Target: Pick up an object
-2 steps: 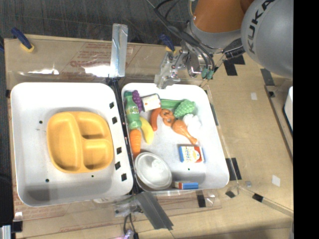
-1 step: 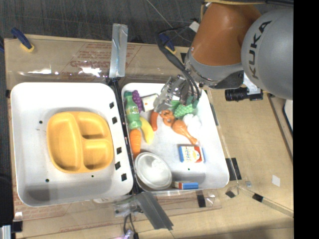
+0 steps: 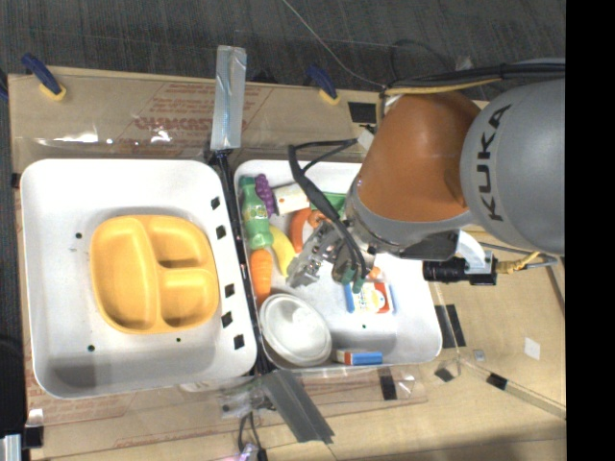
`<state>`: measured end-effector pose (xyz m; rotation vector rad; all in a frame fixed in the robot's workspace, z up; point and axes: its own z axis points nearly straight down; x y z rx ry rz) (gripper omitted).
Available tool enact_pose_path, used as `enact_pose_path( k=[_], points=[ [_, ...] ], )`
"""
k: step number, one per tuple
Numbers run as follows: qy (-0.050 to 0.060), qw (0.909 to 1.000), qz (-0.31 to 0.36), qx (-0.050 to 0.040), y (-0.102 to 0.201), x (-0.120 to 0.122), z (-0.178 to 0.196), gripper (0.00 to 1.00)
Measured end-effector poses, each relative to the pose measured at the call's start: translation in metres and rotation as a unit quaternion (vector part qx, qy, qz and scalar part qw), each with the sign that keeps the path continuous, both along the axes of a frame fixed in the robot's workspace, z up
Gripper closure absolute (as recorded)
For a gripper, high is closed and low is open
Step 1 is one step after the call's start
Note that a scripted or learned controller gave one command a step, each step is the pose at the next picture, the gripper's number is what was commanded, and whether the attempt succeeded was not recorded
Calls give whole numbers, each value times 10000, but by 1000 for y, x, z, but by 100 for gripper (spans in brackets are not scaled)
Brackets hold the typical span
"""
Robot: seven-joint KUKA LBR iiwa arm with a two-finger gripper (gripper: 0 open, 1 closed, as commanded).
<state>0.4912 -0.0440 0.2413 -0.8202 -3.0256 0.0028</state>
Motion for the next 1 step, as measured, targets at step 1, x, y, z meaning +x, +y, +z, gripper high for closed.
enact_pose_path(
  k=[1],
  points=[
    [5,9976,688,10,-86,27,-65,100]
  ],
)
